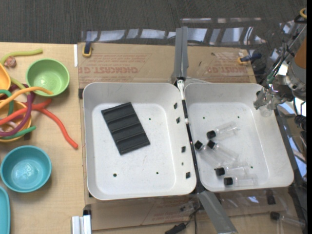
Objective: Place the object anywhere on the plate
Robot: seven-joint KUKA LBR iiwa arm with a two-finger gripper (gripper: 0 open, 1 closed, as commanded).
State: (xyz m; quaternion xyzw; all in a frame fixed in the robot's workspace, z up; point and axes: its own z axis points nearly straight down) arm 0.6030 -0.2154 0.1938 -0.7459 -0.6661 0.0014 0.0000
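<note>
My claw [265, 101] hangs at the right bin's [273, 179] upper right rim; I cannot tell its state. Clear vials [224, 129] lie in that bin. The black plate [125, 127] lies in the left bin [92, 145].

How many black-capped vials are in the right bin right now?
4 that I can make out, though clear glass on white may hide more: one upper middle, one just below it, and two near the front edge.
</note>
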